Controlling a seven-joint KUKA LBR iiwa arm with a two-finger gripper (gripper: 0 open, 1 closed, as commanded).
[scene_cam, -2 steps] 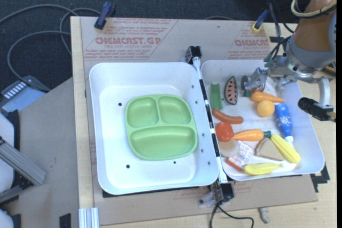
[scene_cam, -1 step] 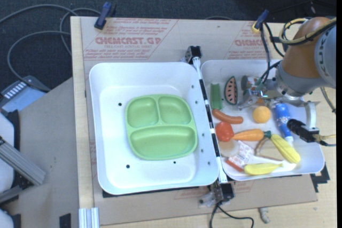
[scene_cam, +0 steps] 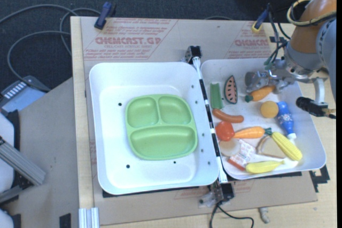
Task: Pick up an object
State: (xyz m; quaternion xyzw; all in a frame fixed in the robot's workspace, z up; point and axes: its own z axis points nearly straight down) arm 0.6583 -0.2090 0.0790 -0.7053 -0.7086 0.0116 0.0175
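The left bin (scene_cam: 107,115) holds a green divided plate (scene_cam: 160,126). In the crowded right bin (scene_cam: 315,141), the end effector (scene_cam: 262,81) sits low over an orange carrot-like toy (scene_cam: 261,94) near the far wall; its opening cannot be told. Packed neighbours and that wall could make the grasp slip or miss.

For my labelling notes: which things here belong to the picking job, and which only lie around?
Job: gripper; small orange carrot-shaped toy beside it; right shallow white bin of toy food.
Lying about: green divided plastic plate; left shallow white bin; blue clamp.
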